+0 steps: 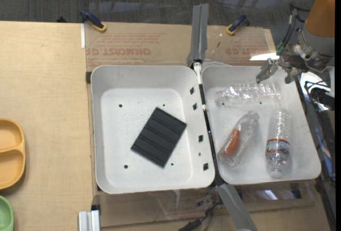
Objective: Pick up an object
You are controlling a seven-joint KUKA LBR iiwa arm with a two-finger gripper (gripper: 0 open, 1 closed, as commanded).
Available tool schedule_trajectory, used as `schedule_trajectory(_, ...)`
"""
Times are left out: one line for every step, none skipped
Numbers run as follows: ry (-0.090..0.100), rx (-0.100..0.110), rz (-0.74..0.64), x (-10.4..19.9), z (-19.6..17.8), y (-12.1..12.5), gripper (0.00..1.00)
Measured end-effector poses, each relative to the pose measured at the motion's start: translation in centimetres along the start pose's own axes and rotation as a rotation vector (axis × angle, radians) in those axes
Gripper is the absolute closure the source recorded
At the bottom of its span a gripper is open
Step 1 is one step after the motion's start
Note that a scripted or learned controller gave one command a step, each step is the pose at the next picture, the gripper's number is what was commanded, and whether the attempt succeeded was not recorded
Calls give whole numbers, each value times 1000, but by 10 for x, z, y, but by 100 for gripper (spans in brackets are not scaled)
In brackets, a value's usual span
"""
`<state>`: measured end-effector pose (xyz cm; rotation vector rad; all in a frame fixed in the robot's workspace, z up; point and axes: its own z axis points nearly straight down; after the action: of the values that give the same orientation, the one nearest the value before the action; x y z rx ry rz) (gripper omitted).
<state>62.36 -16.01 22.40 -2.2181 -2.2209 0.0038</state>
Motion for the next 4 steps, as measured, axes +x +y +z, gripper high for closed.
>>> schedule_trajectory(0, 0, 0, 0, 0, 0, 0)
schedule_trajectory(0, -24, 95, 14, 87, -109, 0)
schedule_trajectory(-9, -52, 181, 42, 101, -116, 0)
schedule_trajectory(-1, -2, 215, 16, 59, -106, 0)
